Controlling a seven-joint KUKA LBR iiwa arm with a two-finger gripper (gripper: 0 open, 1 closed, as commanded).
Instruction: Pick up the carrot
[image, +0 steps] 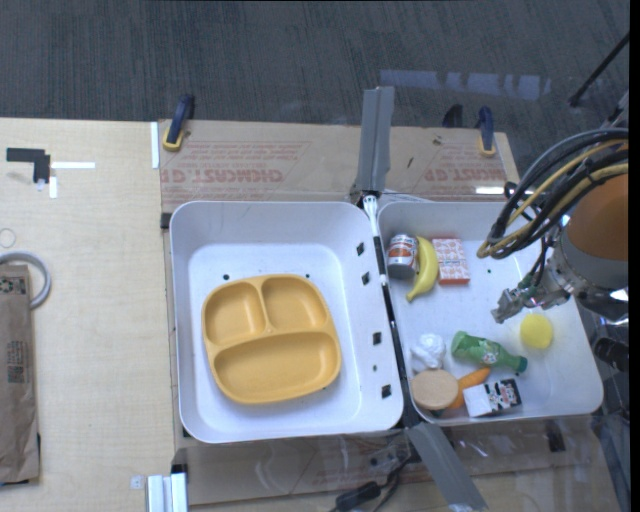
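Note:
The carrot is a small orange piece lying in the right bin, near its front edge, between a round tan bun and a white carton. My gripper hangs over the right side of that bin, up and to the right of the carrot, close beside a yellow lemon. Nothing shows between the fingertips, and the view is too small to tell how they stand.
The right bin also holds a green bottle, a white crumpled object, a banana, a small can and a red-and-white packet. A yellow divided plate lies in the left bin.

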